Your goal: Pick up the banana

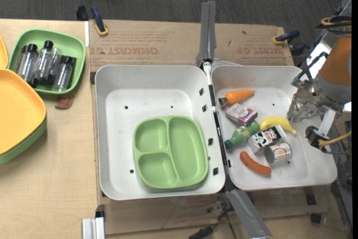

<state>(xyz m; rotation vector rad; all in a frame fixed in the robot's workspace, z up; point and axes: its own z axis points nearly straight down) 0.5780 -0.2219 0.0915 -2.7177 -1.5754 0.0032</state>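
You see the grey two-finger gripper (305, 110) low over the right edge of the right shallow white bin (263, 177), just beside the small curved yellow banana (278, 123); whether it is apart or together you cannot tell. Judged, it sits there as an approach from the banana's free right end, since the other side is crowded. The banana lies near the bin's middle right, arched, tip pointing right and down, resting against a white-and-black printed carton (269, 136), with a silver tin can (279, 153) just below. A pink box (241, 114), green bottle (241, 136), orange carrot (238, 97) and red sausage (255, 164) lie left of it. Nothing is lifted yet
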